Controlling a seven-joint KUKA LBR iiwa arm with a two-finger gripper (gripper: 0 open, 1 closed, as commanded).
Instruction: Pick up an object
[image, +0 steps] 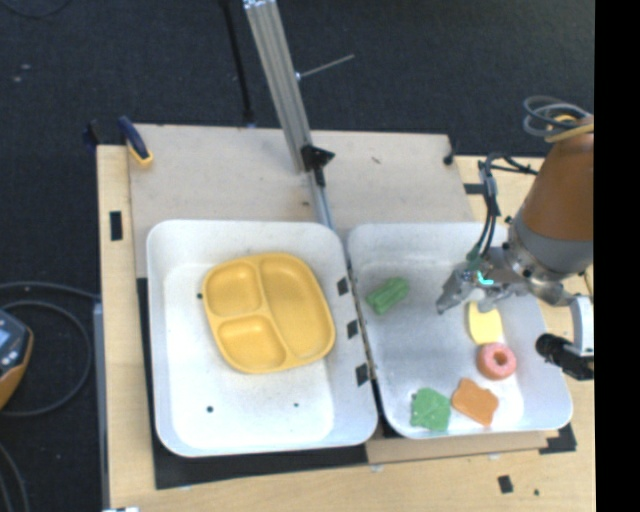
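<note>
My gripper (478, 291) hangs over the right bin (420, 250), near its right side, with the orange-banded arm behind it. It stands open, one dark finger (449, 294) splayed to the left, and nothing shows between the fingers. A yellow block (485, 326) lies just below the gripper. A pink ring (496, 361) sits under that block. An orange piece (475, 401) and a green piece (431, 410) lie at the bin's front edge. A green oblong object (387, 294) rests to the gripper's left.
The left bin (180, 400) holds a yellow three-compartment plate (268, 311). A slanted metal pole (285, 90) rises from the back of the bench, ending at a clamp between the bins. The arm's cables (487, 205) hang at the right.
</note>
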